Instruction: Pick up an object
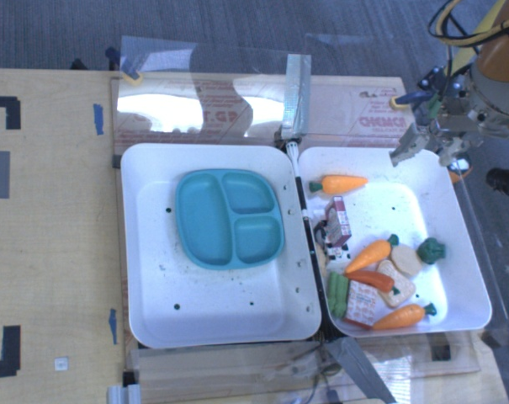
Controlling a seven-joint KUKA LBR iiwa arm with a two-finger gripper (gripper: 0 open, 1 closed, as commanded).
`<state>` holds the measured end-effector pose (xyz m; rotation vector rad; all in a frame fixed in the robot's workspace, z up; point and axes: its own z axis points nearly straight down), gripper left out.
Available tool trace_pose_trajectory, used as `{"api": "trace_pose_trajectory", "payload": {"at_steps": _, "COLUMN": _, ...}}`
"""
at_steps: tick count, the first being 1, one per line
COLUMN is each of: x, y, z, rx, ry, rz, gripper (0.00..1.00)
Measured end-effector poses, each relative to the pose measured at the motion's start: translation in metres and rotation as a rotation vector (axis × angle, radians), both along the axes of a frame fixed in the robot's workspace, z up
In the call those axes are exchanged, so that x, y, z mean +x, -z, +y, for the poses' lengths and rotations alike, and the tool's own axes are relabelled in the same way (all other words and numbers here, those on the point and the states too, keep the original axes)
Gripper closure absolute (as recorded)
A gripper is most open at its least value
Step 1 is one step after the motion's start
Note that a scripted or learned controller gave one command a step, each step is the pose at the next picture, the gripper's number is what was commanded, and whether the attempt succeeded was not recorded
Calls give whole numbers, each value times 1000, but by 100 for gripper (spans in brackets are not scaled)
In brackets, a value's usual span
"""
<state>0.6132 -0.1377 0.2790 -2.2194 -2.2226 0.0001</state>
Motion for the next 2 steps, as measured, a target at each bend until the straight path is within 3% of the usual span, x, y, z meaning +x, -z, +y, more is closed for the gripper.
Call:
{"api": "trace_pose_trajectory", "payload": {"at_steps": 1, "x": -68, "y": 87, "z": 4, "rx": 0, "ry": 181, "rz": 7, "gripper": 0}}
{"api": "trace_pose_trajectory", "payload": {"at_steps": 2, "x": -32, "y": -23, "z": -28, "rx": -2, "ry": 256, "rz": -9, "gripper": 0}}
